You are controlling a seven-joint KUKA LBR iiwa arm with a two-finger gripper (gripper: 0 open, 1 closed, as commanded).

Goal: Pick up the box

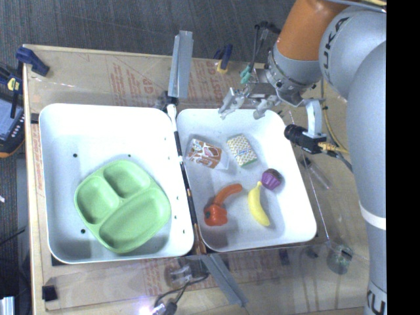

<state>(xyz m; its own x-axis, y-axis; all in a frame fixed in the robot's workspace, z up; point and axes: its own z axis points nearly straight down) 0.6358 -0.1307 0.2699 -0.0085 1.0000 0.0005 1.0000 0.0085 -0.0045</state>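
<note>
Camera view has the claw (248, 104) hanging over the far rim of the right bin (298, 222), fingers spread apart with nothing between them, so it's open and empty. The box (241, 149) sits in the far half of that bin, a small pale carton with a greenish patterned face, lying a bit crooked, and it's just beside a snack packet (204, 153) with brown and orange print. Nearer the front edge there's a purple plum-looking thing (272, 178), a banana (258, 205) and a red-orange pepper or carrot-ish toy (220, 206), all apart from the box. The left bin (59, 130) holds a green divided plate (123, 205). I'd say we're at the approach step, nothing grabbed yet. The box is close below the claw, so my guess is the next move is a short shift toward the near side and then a straight drop, with the wrist turned so the fingers straddle the box's narrower sides. The packet on its left is the thing to watch, since a finger could land on it or nudge it. As for writing: part of the KUKA lettering is readable on the arm's grey casing (344, 25), and there's faint reddish print on the desk (105, 77) that's too washed out to read. The box and packet labels are too small to make out.
</note>
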